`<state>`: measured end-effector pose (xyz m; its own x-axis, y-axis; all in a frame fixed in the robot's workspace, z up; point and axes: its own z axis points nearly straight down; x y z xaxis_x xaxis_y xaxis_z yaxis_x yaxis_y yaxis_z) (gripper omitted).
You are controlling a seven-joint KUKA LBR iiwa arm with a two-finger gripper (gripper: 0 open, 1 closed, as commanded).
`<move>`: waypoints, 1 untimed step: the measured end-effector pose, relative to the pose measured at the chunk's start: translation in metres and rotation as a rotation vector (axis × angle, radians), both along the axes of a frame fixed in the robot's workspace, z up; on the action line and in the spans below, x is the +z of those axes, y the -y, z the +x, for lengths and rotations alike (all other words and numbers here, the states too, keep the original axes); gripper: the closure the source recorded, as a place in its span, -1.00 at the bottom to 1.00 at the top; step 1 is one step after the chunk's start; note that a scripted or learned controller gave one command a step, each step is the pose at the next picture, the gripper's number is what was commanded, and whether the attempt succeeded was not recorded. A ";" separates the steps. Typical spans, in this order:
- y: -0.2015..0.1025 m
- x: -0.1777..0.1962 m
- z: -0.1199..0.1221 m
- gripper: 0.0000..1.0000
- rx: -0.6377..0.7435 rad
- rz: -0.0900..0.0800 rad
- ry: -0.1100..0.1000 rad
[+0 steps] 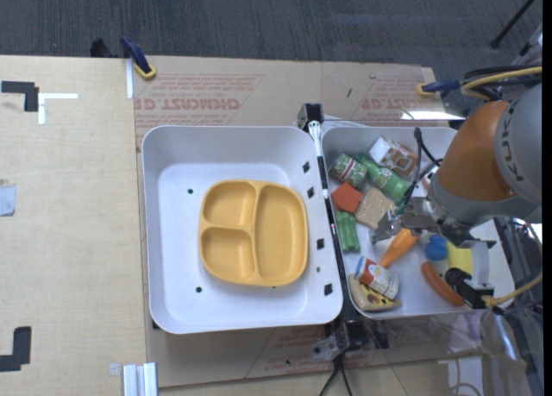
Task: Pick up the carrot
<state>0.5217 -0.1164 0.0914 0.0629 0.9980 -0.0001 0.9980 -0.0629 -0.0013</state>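
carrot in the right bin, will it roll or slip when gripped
The carrot looks like smooth, tapered toy plastic, so it is probably stiff and light but may slip out of a pinch. Its round body could roll, though neighbouring items crowd it.

Two white bins are sitting side by side on the bench: the left bin is carrying one yellow divided plate with three compartments, while the right bin is holding one carrot among a jumble of other items too crowded to count.
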 end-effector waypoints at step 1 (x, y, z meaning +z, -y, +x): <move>0.002 0.009 0.001 1.00 -0.005 -0.001 0.002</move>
